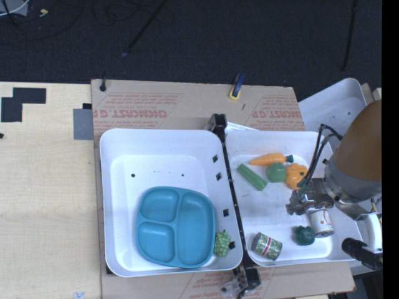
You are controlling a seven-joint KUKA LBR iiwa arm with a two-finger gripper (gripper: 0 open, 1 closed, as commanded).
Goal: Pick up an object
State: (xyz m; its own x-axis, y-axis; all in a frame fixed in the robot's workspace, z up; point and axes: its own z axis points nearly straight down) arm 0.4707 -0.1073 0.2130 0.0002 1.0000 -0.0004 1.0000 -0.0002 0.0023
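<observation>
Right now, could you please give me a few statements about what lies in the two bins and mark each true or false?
1. The blue divided plate lies in the left bin. True.
2. The carrot lies in the left bin. False: it lies in the right bin.
3. The green grapes sit beside the plate's right edge. True.
4. The green-labelled can stands upright on the plate. False: it lies on its side in the right bin.
</observation>
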